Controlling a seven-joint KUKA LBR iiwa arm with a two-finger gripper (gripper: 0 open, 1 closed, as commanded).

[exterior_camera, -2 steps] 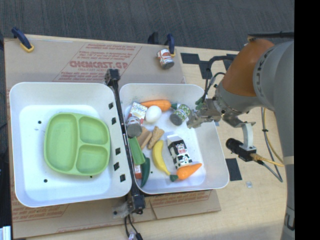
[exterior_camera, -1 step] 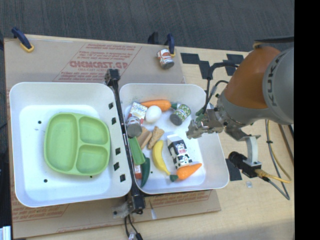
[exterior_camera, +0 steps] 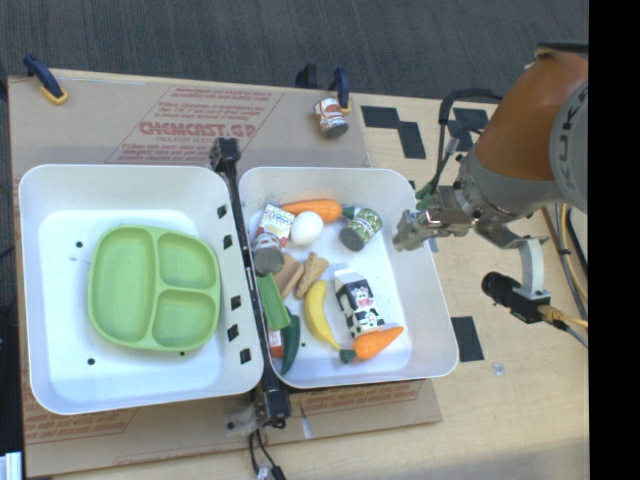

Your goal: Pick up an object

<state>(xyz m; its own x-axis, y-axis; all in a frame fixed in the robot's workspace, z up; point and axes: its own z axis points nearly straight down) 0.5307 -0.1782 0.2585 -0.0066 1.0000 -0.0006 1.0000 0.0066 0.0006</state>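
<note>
The arm's hand [exterior_camera: 412, 230] hangs over the right rim of the right bin [exterior_camera: 432, 308], which holds a banana [exterior_camera: 319, 315], two carrots, an egg [exterior_camera: 306, 228] and a milk carton [exterior_camera: 356, 304]. The left bin [exterior_camera: 40, 298] holds a green divided plate [exterior_camera: 154, 287], and a small can [exterior_camera: 331, 117] lies on the tabletop [exterior_camera: 500, 388] behind.

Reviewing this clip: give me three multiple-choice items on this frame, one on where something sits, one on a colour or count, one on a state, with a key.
1. Where is the divided plate?
A. In the left bin
B. In the right bin
C. On the bare bench

2. How many carrots lie in the right bin?
A. None
B. One
C. Two

3. How does the banana lie?
A. Between the end effector's fingers
B. Loose in the right bin
C. On the plate

Key: 1 A, the green plate fills the left bin's floor. 2 C, one carrot lies at the far side, another carrot at the near side. 3 B, it rests among the toys while the end effector hovers at the bin's right rim.
</note>
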